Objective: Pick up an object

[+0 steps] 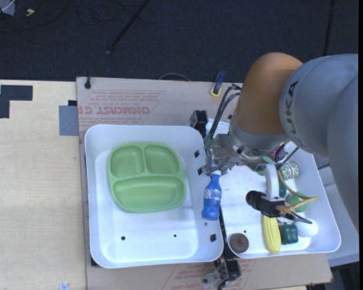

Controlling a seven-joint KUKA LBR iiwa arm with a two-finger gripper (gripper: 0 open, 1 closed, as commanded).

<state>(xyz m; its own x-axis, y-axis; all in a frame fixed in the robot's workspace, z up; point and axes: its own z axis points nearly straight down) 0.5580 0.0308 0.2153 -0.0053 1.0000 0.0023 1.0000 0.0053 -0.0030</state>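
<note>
end effector (215,165) looks clamped on the blue bottle (212,197) by its neck, hanging at the right bin's (327,237) left edge; pick seems mostly done; just needs lifting clear

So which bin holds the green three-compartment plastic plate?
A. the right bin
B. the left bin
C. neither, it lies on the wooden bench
B: the green three-compartment plastic plate lies flat inside the left white bin, apart from the blue bottle at the right bin's edge.
</note>
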